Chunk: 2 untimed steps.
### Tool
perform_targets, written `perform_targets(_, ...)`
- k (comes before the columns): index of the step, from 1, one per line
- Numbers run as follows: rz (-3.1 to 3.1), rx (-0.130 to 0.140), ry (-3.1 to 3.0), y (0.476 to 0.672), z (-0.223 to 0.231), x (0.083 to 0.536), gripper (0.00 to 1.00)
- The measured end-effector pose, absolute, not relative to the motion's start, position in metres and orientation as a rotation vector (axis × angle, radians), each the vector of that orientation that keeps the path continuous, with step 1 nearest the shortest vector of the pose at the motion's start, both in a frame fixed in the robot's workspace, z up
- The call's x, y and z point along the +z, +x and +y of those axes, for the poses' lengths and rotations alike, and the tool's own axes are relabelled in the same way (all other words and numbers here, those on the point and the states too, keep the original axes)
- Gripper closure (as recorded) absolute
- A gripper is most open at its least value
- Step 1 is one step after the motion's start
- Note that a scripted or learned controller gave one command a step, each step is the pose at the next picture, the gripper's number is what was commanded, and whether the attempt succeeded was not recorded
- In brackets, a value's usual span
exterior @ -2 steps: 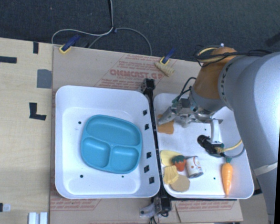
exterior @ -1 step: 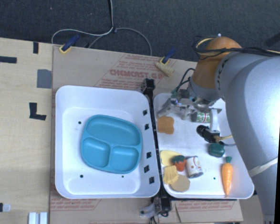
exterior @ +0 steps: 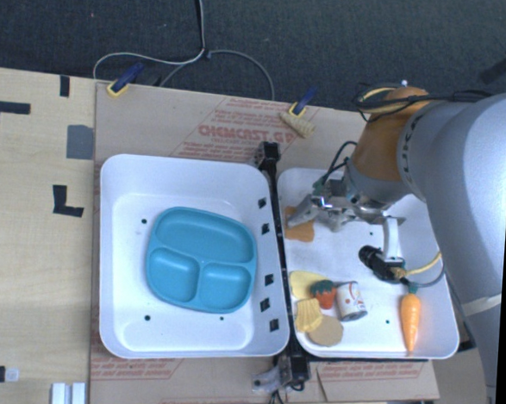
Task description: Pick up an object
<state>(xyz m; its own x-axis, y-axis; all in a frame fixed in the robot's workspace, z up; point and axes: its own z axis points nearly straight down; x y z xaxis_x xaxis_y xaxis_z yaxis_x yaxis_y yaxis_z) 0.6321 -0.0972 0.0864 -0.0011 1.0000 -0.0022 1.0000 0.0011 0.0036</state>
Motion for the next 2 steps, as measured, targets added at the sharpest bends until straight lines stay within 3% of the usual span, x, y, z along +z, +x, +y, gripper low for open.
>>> perform_targets(1,2.226,-0.007,2.218,0.667,-0.096,0.085,0.00)
perform_targets(2,2.220,0.002,2.217,0.633,-0.099,0.086,0.00)
